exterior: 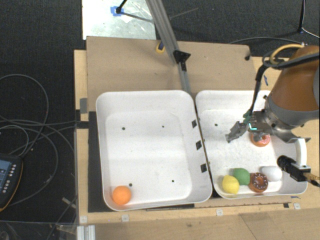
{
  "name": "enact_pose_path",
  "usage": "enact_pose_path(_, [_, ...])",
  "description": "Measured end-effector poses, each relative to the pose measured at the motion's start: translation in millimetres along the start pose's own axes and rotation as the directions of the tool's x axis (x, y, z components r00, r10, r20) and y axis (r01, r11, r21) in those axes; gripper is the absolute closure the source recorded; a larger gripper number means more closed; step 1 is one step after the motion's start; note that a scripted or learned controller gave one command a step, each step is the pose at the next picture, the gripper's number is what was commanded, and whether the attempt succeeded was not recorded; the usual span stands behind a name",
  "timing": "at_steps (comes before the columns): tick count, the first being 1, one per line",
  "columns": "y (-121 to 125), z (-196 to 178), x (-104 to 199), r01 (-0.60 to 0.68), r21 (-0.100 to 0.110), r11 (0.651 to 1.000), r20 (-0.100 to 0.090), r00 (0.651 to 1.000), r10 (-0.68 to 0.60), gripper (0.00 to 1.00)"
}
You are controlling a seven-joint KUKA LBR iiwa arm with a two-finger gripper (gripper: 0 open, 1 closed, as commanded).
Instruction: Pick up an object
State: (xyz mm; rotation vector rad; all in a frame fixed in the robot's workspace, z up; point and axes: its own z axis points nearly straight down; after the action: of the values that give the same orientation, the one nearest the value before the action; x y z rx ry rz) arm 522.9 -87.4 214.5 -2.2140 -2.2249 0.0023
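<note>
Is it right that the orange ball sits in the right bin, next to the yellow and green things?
Not quite. The camera view shows the orange ball alone in the left bin, at its near left corner. The yellow thing and green thing are in the right bin.

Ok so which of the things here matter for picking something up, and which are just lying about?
For the job:
gripper
red-and-white object under the wrist
yellow ball
green ball
brown donut
white object
orange ball in the left bin

Lying about:
grey pole
black cables
handheld pendant
</note>
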Motion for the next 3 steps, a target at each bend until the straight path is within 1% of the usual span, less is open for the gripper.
enact_pose_path(1, [1, -2, 0, -0.003, -0.004, 1.000, 0.000, 1.000, 0.003, 0.00])
enact_pose_path(2, [-4, 59, 4, -0.004, 0.002, 1.000, -0.001, 1.000, 0.004, 0.00])
enact_pose_path(3, [-9, 102, 7, -0.005, 0.001, 1.000, 0.000, 1.000, 0.005, 0.00])
